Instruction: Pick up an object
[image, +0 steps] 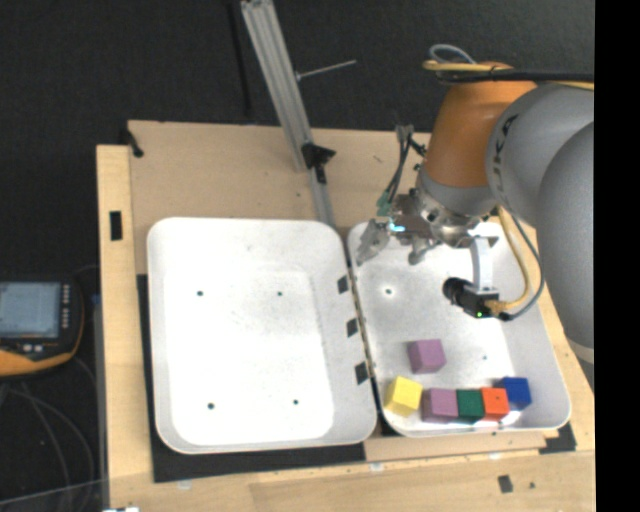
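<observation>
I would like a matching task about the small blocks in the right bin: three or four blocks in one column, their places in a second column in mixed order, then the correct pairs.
Column 1
1. yellow block
2. blue block
3. lone purple block
4. green block

Column 2
A. apart from the row, nearer the gripper
B. right end of the row
C. left end of the row
D. inside the row, beside the orange block

Pairs: 1-C, 2-B, 3-A, 4-D

Pretty clearly a robotics lab: my bench (240, 170) held two white bins (245, 330), black backdrop, handheld control pendant (35, 318) sitting nearby.
</observation>
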